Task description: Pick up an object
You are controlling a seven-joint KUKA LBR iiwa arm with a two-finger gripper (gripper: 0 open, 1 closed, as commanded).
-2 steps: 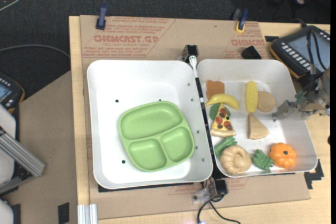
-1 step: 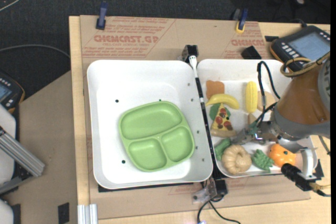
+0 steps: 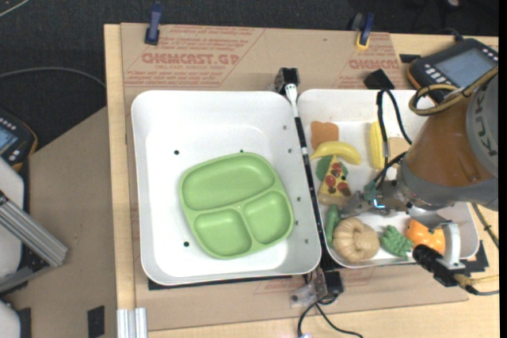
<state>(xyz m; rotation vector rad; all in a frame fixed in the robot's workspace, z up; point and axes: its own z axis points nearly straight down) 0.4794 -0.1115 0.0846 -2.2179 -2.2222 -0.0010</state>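
Dark carpet behind, cardboard-topped bench (image 3: 198, 59) across the middle, two white bins side by side. Left bin (image 3: 158, 123) — holding a green divided plate (image 3: 236, 204) at centre frame. Right bin (image 3: 348, 100) crowded with toy food: banana (image 3: 336, 150), yellow corn (image 3: 376, 142), pizza slice (image 3: 336, 180), tan bagel (image 3: 356, 239), green leafy piece (image 3: 394, 241), orange piece (image 3: 424, 233). Grey-and-orange arm (image 3: 451, 146) reaching in from the right, gripper (image 3: 372, 200) low among the food — whether apart or together, cannot tell; nothing visibly held.
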